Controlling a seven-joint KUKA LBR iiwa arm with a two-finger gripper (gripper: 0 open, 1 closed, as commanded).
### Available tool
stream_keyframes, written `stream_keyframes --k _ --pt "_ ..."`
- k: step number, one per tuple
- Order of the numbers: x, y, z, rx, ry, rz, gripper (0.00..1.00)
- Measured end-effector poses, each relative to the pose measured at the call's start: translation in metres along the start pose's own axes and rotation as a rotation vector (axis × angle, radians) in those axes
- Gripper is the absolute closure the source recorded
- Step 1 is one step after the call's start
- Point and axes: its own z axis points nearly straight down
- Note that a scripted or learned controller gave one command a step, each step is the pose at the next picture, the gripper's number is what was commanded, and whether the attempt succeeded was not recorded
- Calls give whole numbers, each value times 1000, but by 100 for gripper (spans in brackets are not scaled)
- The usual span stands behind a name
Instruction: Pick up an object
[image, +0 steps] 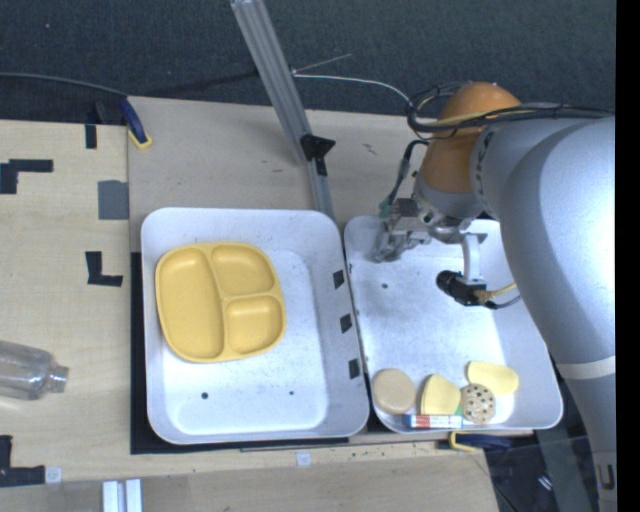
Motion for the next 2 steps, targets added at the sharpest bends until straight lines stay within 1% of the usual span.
stream_keyframes --k 1,2 --pt "-1 -14 0 -5 -2 2 100" --pt "-2 -30 0 -5 -2 1 100"
